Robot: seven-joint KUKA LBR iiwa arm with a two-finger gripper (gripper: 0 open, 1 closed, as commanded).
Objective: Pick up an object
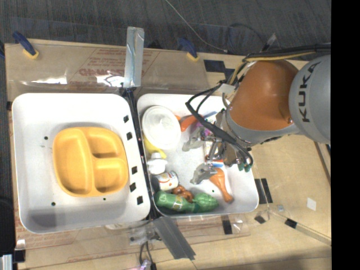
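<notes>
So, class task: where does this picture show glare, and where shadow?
Camera view: glare whitens the taped plastic sheet behind the left bin; soft shadow lies in that bin's near-left corner, beside the yellow tray; the orange band shows a dull sheen.

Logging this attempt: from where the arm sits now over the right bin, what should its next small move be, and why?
Probably a short straight descent, then close. The pincer hangs over the right bin just above the orange toy, with nothing visibly between its fingers. The green toy and white bowl lie off to the side, so the orange toy looks like the nearest target.
</notes>
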